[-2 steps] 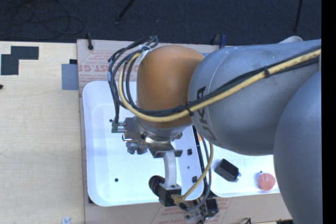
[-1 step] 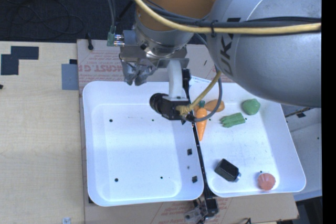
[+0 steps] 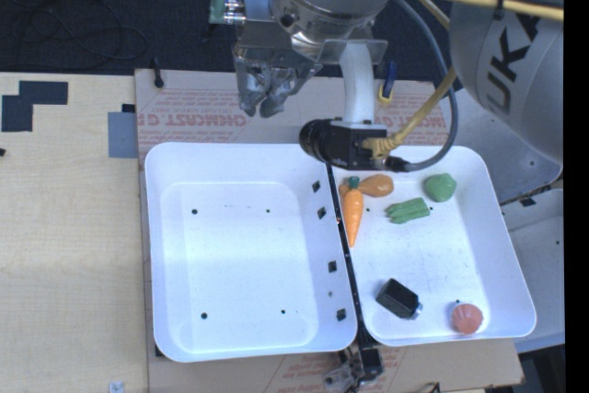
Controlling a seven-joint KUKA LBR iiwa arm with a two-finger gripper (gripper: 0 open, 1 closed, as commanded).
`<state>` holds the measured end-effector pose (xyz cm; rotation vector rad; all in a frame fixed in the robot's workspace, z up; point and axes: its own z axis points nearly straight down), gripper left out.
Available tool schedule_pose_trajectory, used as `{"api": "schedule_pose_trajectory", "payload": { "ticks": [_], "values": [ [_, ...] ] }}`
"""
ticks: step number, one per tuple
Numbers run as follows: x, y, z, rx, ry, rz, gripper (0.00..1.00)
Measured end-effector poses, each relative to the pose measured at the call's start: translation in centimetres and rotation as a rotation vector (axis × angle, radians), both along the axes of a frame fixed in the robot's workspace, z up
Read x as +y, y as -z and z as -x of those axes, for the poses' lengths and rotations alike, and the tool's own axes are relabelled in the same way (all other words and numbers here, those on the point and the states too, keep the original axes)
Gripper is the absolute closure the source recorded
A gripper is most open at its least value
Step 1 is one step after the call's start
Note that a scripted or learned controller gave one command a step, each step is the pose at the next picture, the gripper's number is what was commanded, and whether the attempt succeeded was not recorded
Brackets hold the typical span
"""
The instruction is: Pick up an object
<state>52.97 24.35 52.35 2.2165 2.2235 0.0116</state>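
The arm reaches in from the right, and its jaws (image 3: 267,95) hang over the cardboard sheet (image 3: 212,120) just beyond the far rim of the left bin (image 3: 175,170). The fingertips sit close together with nothing between them; I cannot tell whether they are fully shut.

All the objects lie in the right bin (image 3: 497,225). An orange carrot (image 3: 352,214) lies along the divider at the bin's left side, its green top pointing far. Just right of it sits a rounded orange piece (image 3: 376,186). A long green vegetable (image 3: 408,211) lies near the middle, and a rounder green object (image 3: 441,187) rests to its right, toward the far corner. A black block (image 3: 398,298) lies toward the near side, with a pinkish-red round object (image 3: 467,318) in the near right corner.
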Motion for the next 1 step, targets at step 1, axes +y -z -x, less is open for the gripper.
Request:
{"api": "schedule_pose_trajectory", "payload": {
  "ticks": [1],
  "values": [
    [0.02, 10.77, -0.93, 0.019, 0.003, 0.01, 1.0]
  ]
}}
